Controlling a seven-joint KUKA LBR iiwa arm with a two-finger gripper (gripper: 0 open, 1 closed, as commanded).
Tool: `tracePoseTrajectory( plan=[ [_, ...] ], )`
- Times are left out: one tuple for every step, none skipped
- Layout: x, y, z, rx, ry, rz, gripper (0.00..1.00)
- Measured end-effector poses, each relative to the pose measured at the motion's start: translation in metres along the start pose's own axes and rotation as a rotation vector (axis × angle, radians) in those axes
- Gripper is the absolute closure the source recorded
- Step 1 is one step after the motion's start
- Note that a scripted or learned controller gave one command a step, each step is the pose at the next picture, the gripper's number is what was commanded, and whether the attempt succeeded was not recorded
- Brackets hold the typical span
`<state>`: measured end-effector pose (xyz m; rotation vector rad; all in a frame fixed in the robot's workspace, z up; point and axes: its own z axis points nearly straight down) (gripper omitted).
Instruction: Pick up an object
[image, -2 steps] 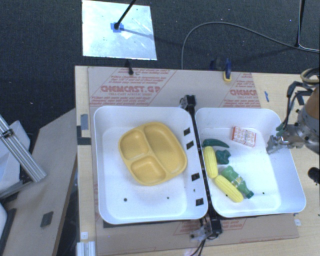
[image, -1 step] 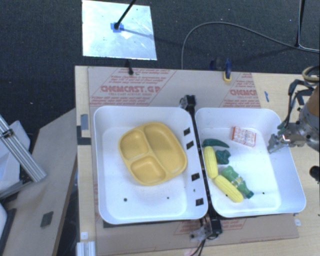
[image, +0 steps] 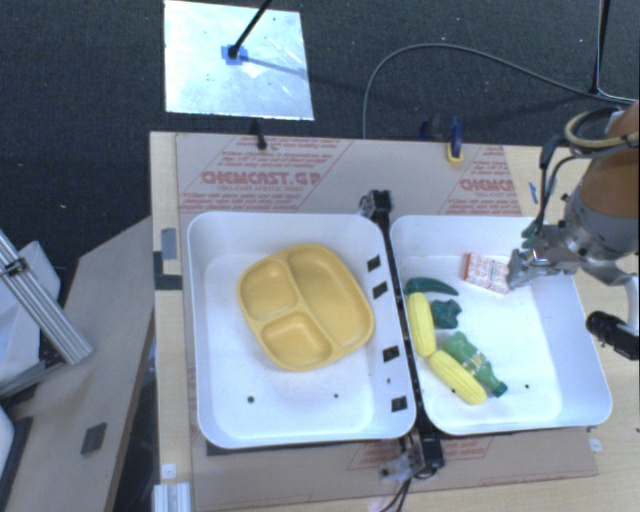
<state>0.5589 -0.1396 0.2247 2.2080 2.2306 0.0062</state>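
My gripper (image: 524, 268) hangs over the back right part of the right bin (image: 570, 340), just right of a small red-and-white packet (image: 485, 271) and close to touching its edge. Nothing shows in its grasp. Toward the bin's left side lie two yellow corn cobs (image: 421, 323) (image: 457, 376), a dark green pepper-like piece (image: 432, 287), a small green lump (image: 447, 314) and a green bottle-shaped toy (image: 478, 364).
A yellow divided plate (image: 305, 305) lies in the left bin (image: 215, 400). A black divider with clips (image: 393, 320) runs between the bins. The arm's grey body (image: 605, 210) stands over the right bin's far right edge. A cable (image: 420, 60) arcs behind the bench.
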Motion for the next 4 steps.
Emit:
tracePoseTrajectory(
  plan=[
    [0.052,0.018,-0.011,0.000,0.001,-0.001,1.00],
    [0.099,0.036,-0.019,0.001,0.001,0.000,1.00],
    [0.155,0.055,-0.005,0.002,0.001,-0.001,1.00],
    [0.216,0.074,-0.007,0.001,0.002,-0.001,1.00]
  ],
)
